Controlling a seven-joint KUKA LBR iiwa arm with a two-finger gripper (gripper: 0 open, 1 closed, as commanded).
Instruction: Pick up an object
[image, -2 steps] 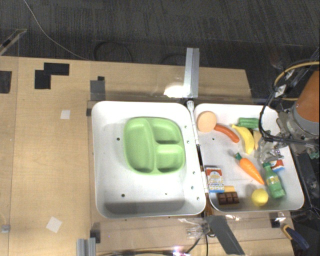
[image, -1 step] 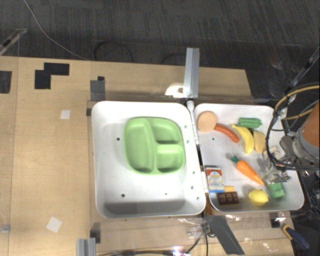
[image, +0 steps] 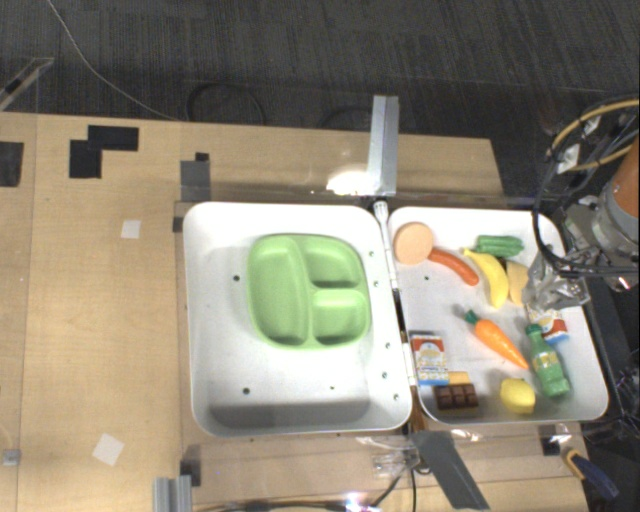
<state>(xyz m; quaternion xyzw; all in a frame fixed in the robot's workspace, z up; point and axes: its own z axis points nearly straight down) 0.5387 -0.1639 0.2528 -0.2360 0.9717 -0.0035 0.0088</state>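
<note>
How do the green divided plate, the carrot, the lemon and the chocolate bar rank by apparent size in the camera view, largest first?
1. green divided plate
2. carrot
3. chocolate bar and lemon: too alike to rank.

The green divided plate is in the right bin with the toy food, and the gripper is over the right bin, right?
Not quite. The camera view shows the green divided plate in the left bin; the gripper is indeed over the right bin with the toy food.
</note>
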